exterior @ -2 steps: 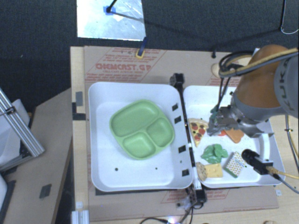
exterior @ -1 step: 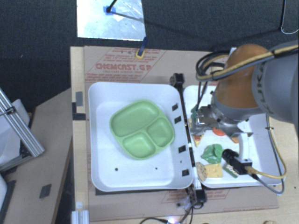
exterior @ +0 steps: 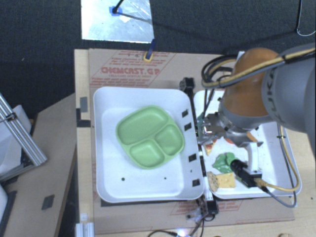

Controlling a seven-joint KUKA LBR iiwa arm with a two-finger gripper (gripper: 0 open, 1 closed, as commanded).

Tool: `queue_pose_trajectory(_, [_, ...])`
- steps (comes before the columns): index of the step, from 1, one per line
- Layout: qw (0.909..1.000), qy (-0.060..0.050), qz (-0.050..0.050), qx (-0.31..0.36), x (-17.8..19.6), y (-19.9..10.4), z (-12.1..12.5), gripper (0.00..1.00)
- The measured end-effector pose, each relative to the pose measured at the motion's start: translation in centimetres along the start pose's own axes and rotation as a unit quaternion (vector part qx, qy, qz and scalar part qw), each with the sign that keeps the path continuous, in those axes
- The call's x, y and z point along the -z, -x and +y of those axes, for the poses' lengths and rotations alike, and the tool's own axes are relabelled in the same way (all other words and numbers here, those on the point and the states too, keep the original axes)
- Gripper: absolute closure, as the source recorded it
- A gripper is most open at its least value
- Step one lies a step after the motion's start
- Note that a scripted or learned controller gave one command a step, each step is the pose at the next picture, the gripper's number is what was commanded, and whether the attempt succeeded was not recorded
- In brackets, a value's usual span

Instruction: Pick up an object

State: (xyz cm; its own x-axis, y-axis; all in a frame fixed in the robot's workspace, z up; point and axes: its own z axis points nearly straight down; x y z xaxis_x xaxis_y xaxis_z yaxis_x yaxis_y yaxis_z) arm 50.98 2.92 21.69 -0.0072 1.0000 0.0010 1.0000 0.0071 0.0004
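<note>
The jaws, aperture hidden, hang over right bin [exterior: 270, 149].

A green divided plate [exterior: 150, 137] is taking up the middle of the left bin [exterior: 111, 181], leaving open floor along its edges. The grey arm [exterior: 291, 98] is hanging over the right bin [exterior: 269, 157], where a green scrap [exterior: 224, 161] and a yellow piece [exterior: 223, 180] are crowding the near left corner.

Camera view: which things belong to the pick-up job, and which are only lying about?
Job, probably: arm over the right bin; green crumpled thing; tan holed piece.
Lying about: green divided plate in the left bin; silver sheet beyond the bench.
</note>
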Motion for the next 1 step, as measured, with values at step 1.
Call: queue_pose_trajectory(1, [1.0000,0.000,-0.001,-0.003,-0.19,0.77,-0.22,1.00])
